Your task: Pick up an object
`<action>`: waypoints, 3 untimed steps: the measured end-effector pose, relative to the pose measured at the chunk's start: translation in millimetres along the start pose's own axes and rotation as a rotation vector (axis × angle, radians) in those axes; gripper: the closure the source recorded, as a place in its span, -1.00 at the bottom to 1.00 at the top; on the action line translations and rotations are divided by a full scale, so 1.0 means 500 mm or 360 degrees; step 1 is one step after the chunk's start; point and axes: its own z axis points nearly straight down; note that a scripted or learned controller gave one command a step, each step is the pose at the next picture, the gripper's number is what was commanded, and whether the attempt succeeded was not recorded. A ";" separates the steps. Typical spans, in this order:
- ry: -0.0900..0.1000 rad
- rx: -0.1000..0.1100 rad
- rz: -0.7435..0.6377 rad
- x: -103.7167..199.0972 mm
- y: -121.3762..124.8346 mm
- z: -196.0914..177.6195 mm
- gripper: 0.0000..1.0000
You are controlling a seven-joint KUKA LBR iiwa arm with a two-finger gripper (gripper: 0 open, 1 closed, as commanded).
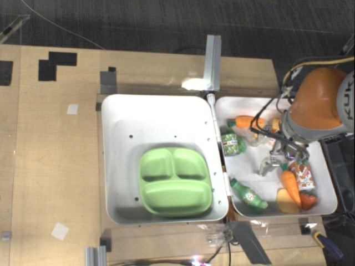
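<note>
two white bins (116, 148) on a wooden bench (50, 165); end effector (272, 162) grip state unclear.

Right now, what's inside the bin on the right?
The right bin holds a green bottle, two carrots, a small carton and a green packet. The arm covers the far corner.

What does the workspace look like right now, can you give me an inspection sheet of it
Surface: wooden bench bearing two white bins, left bin and right bin.
Job's things: right bin holds carrot, green bottle, green packet, small carton, orange piece.
Clutter: green divided tray in left bin.
Gripper: gripper low over right bin, holding nothing visible.
Cables: black and yellow cables at the wrist.
Surroundings: dark carpet beyond the bench.
</note>
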 end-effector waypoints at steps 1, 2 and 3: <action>0.0068 0.0003 -0.0084 -0.161 0.026 0.005 -1.00; 0.0001 -0.0001 -0.0202 -0.064 -0.020 0.002 -1.00; -0.0005 -0.0001 -0.0292 0.011 0.102 -0.002 -1.00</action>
